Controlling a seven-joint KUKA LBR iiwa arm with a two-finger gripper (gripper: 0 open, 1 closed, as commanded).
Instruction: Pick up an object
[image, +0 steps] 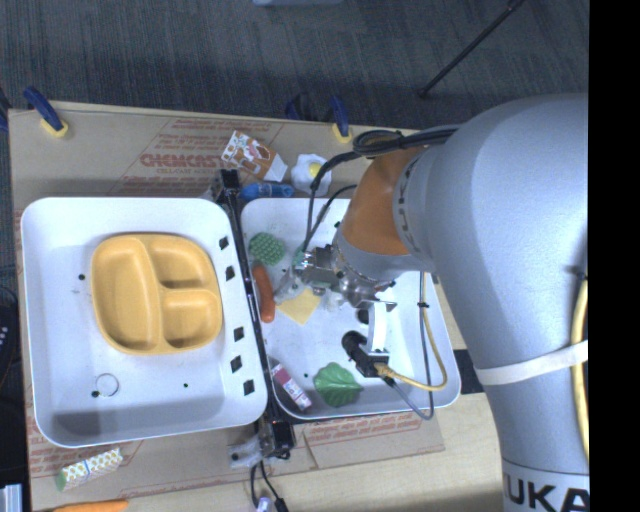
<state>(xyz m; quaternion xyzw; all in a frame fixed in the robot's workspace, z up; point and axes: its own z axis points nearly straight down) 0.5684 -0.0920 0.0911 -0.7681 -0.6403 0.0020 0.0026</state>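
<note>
Grey arm (520, 250) housing takes up the right side of the camera view, with the orange band (385, 210) just above the wrist. The wrist reaches down into the right bin (285, 215), and the gripper (318, 275) sits low over the bin's middle. Whether the gripper is spread or closed cannot be told, since the wrist hides it. No object is visibly held.

Right bin contents:
- A yellow flat piece (299, 306) lies just beside the gripper, on its near side.
- An orange stick (263, 292) lies along the left wall, close to the yellow flat piece.
- A green round piece (266, 246) lies above the orange stick, near the left wall.
- A green leaf-shaped piece (337, 384) lies by the front wall.
- A dark red packet (290, 386) lies just left of the leaf-shaped piece.

The left bin (60, 330) holds a yellow compartment tray (155, 290), which lies flat in its middle.

On the table (150, 140) behind the bins lie a printed packet (245, 152) and a blue item (265, 190). Another packet (90, 467) lies at the front left corner.
</note>
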